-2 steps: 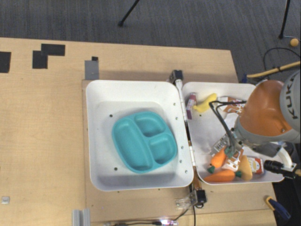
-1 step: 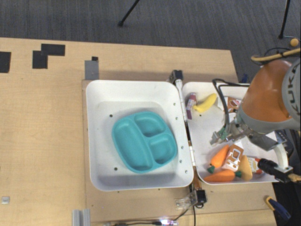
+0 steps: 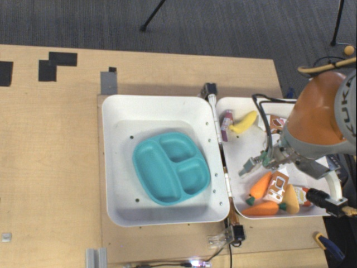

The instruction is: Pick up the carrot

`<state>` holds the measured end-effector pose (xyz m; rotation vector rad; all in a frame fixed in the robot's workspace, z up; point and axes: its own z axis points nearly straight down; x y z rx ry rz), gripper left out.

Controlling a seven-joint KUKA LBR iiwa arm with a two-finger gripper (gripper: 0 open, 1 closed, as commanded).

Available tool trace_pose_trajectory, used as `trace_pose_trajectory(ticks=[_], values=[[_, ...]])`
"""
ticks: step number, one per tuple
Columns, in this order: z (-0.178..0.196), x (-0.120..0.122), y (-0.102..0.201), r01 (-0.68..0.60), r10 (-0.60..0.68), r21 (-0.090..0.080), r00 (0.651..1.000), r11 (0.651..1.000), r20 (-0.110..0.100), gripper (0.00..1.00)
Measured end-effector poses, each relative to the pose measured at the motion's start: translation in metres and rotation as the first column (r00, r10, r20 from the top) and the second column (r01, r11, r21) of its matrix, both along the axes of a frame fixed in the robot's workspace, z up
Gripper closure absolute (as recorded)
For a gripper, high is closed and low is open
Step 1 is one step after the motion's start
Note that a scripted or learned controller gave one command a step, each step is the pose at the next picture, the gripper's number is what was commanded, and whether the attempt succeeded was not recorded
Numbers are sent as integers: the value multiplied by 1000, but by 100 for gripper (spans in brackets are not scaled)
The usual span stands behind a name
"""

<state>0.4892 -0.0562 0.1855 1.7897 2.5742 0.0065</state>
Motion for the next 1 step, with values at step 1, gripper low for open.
trace_pose_trajectory(ticks=[1], values=[[-71,-3,-35,-70,70,-1,998,998,-9,0]])
